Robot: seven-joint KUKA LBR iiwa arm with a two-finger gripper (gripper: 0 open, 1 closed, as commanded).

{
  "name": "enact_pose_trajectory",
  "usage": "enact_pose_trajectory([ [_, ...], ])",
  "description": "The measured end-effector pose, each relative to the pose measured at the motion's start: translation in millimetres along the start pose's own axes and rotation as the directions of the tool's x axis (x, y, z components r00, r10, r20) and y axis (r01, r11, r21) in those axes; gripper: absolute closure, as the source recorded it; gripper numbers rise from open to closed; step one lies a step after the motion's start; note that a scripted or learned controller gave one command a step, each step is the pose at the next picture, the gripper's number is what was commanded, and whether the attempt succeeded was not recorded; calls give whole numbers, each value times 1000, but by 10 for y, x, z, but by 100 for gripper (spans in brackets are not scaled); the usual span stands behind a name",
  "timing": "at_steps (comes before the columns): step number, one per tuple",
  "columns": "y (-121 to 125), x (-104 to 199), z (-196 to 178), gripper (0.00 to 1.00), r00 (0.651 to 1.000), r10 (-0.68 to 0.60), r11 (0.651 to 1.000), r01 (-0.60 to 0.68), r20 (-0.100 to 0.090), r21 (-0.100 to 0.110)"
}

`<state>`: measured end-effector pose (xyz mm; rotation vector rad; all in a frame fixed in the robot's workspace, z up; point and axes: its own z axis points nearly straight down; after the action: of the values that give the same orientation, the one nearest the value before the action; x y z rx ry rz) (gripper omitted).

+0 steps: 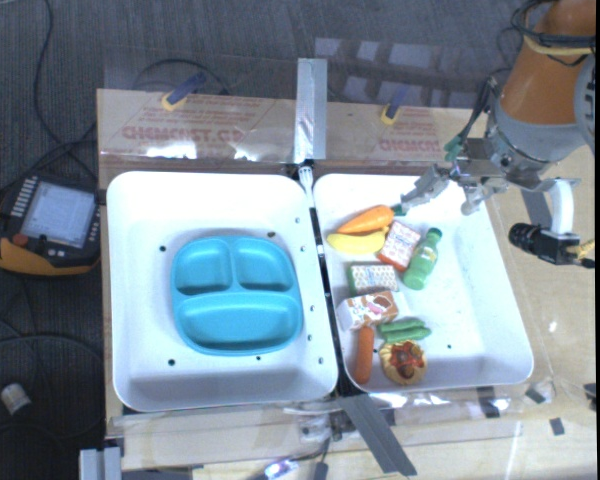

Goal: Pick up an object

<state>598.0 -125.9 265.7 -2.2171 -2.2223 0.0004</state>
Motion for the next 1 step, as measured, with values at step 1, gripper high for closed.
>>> enact_pose_trajectory([
  [1,-291,-322,545,0,997,-81,997,81,2,1],
])
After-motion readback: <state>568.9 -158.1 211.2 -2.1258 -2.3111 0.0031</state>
